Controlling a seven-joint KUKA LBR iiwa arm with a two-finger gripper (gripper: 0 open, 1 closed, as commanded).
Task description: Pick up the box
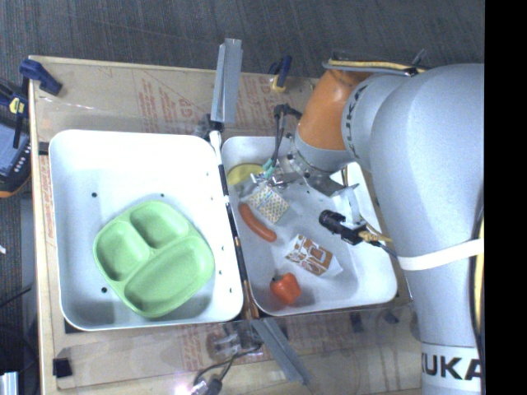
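end effector (276, 175) fingers hidden, yellow item (241, 174) part-covered

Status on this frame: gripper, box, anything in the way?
Gripper low at right bin's far end, over checkered packet. Box flat on bin floor, apart from gripper. Sausage and tomato beside it.

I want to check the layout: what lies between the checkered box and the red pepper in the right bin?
In the camera view, the sausage lies between the checkered box and the red pepper, with bare floor of the right bin below it.
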